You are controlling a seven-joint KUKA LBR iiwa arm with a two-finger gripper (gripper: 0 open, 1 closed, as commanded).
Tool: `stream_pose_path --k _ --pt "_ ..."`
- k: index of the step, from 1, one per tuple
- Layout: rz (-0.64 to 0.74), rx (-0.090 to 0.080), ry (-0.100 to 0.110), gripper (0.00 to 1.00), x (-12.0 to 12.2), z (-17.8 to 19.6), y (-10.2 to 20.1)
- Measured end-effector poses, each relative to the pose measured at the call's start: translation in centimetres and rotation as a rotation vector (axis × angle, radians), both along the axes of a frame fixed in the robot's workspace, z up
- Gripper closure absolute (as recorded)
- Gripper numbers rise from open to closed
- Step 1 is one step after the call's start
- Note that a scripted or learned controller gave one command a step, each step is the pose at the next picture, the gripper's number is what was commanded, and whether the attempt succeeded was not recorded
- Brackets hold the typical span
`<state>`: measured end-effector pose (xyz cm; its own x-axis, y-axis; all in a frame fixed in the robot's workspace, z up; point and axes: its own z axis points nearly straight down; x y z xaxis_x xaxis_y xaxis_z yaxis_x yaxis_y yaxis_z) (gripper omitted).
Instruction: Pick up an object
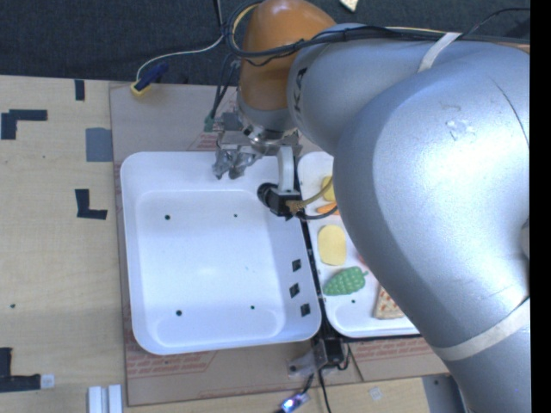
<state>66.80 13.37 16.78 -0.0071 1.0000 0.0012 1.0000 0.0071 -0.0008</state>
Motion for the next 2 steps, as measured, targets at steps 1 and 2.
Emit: stream_pose_path --k 1,2 --pt "-0.001 -0.002 0.012 1.00 -8.9 -5.5 5.1" --pt "-0.003 -0.002 0.005 1.00 -8.5 -4.3 4.8"
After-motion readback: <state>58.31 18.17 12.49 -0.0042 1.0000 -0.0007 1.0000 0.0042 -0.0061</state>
